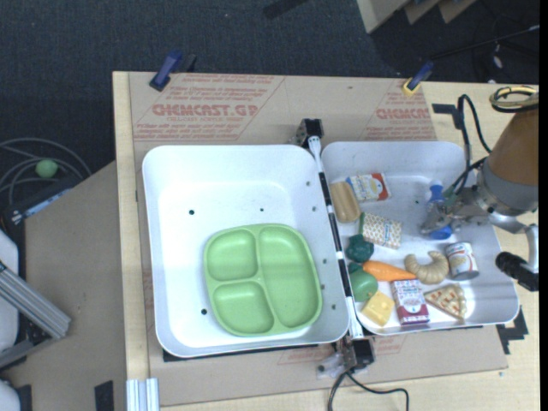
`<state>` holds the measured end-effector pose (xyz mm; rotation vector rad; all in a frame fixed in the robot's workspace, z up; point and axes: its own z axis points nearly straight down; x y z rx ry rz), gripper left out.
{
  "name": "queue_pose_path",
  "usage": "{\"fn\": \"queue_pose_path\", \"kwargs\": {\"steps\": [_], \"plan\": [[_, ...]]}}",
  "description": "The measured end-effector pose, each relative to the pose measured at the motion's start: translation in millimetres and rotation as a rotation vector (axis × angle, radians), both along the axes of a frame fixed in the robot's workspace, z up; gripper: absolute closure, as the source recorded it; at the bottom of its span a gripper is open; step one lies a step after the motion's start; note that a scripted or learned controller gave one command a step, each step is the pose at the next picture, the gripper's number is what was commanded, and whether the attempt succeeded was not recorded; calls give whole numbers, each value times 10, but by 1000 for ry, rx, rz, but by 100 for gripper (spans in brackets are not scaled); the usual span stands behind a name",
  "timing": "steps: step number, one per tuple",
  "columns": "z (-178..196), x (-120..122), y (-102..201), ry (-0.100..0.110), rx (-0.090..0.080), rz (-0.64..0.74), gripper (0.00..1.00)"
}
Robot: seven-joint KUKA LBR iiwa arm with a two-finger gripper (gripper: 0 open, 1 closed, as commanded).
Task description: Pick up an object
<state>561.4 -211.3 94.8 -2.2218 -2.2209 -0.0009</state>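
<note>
The desk (128,229) carries two white bins. The left bin (171,178) holds a green divided plate (261,278), well away from the fingers (441,217). The arm (514,165) reaches into the right bin (402,157), where the fingers sit low near the far wall; whether they are wide or narrow I cannot tell. Just below them lie a croissant (431,268) and a small can (461,260). Left of them rests a cracker packet (382,230); a carrot (390,271) lies further down.

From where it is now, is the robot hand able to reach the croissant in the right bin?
Probably yes. The hand hangs over the right bin, and the croissant lies just below it in the picture, uncovered on top. The small can beside it crowds one side.
</note>
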Motion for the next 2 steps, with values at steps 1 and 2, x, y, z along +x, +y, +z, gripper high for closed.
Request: {"fn": "queue_pose_path", "kwargs": {"steps": [1, 2], "plan": [[-111, 424, 836, 12, 2, -1, 100], [908, 350, 1545, -2, 0, 2, 100]]}}
